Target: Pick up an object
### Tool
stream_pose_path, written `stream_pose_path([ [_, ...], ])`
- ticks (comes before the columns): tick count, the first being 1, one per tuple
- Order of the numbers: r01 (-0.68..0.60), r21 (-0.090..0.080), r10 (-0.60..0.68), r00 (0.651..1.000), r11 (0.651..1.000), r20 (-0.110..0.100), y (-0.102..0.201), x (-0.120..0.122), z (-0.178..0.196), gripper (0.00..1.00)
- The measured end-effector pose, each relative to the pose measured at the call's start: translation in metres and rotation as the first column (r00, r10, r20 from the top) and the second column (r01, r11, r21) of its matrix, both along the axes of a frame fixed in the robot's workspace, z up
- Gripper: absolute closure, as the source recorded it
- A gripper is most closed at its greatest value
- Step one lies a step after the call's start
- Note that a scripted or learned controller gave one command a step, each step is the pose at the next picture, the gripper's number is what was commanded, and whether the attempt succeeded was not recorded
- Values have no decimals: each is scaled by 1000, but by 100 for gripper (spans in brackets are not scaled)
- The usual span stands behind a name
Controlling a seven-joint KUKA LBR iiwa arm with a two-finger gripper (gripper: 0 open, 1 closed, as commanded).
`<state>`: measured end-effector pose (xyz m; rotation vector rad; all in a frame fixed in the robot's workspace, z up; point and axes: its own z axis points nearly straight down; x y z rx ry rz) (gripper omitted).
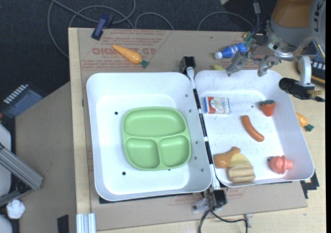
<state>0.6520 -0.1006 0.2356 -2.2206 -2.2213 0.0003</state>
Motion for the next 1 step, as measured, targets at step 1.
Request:
stream_pose_path([
  [1, 2, 0, -2, 1000, 1000, -3, -35, -23, -124, 0],
])
